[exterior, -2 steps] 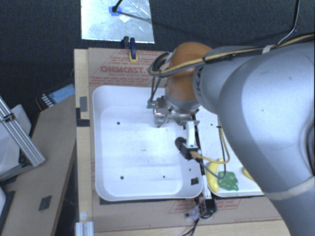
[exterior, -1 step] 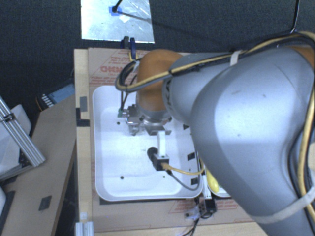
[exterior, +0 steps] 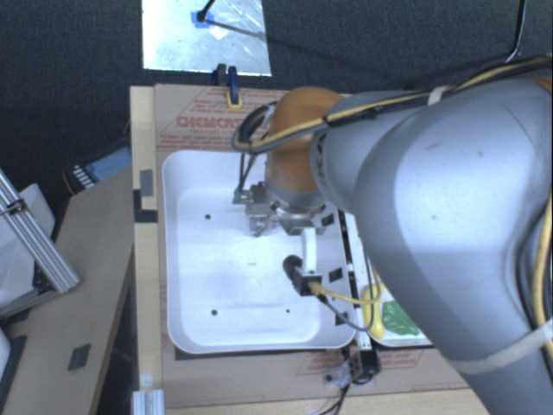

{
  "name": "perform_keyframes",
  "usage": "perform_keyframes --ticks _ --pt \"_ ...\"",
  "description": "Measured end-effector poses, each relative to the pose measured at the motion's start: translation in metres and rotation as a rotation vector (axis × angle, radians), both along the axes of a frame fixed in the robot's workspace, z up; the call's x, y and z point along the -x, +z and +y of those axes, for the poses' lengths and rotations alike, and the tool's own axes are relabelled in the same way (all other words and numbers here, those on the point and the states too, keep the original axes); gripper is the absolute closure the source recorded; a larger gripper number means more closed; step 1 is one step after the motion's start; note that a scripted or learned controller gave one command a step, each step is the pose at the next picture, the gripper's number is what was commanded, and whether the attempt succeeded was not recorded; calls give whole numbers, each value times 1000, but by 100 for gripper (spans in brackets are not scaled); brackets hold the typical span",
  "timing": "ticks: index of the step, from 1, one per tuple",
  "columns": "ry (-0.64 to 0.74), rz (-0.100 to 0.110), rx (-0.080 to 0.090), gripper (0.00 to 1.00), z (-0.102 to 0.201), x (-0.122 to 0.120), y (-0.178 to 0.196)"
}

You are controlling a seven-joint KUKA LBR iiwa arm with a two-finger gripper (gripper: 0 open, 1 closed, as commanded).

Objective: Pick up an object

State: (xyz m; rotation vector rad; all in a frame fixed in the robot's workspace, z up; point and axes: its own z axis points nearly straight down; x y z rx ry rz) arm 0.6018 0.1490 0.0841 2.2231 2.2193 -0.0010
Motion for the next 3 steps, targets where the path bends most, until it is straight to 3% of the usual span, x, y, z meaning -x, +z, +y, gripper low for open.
perform_keyframes --ticks 1,2,3 --pt "9 -5 -4 100 56 -35 1" --pt "9 -3 -3 100 88 -34 10" --pt "0 -17 -2 100 37 -71 130"
